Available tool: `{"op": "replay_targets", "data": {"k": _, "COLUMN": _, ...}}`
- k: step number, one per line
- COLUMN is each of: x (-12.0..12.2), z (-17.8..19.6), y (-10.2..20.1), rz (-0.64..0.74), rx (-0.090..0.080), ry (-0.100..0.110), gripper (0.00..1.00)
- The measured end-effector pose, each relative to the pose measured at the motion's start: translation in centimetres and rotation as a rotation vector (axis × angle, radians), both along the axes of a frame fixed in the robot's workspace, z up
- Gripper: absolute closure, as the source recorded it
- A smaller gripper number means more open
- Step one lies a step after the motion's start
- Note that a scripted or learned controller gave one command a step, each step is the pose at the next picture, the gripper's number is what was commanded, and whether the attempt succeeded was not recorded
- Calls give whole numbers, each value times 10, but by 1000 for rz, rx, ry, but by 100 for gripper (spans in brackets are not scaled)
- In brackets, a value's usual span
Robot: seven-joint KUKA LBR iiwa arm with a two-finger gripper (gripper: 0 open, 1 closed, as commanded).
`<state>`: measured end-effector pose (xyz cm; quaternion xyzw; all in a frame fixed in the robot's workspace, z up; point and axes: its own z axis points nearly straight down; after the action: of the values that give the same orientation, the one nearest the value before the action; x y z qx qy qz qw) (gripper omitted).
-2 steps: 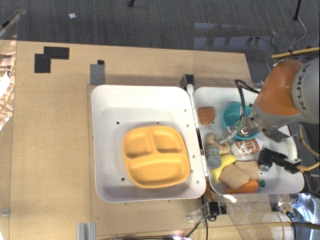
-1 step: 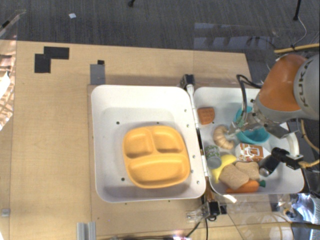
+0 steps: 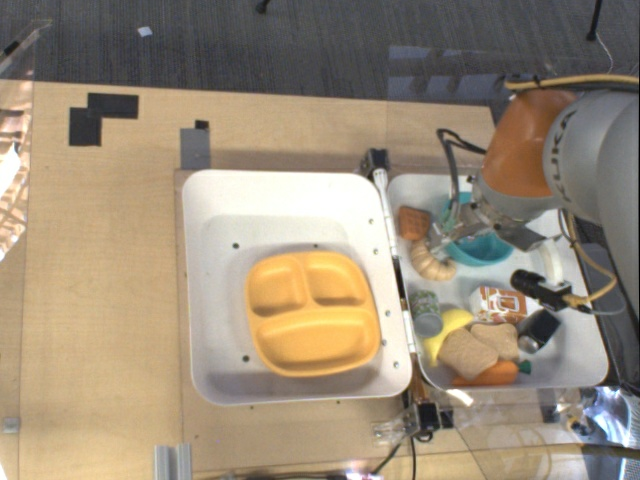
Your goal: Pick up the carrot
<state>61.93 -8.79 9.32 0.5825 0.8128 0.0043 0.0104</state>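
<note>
Carrot (image 3: pixel 492 373) at right bin's near edge (claw (image 3: pixel 452 226) well apart).

No legible text, labels or numbers

Glossy yellow plastic tray (image 3: pixel 312 311) (smooth) in matt white bin (image 3: pixel 215 228); wooden bench (image 3: pixel 100 298).
</note>
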Motion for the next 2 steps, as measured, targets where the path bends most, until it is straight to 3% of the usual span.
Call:
{"op": "replay_targets", "data": {"k": 1, "x": -32, "z": 93, "y": 32, "rz": -683, "rx": 16, "ry": 15, "gripper": 100}}
{"op": "replay_targets", "data": {"k": 2, "x": -48, "z": 59, "y": 6, "rz": -1124, "rx": 17, "ry": 19, "gripper": 100}}
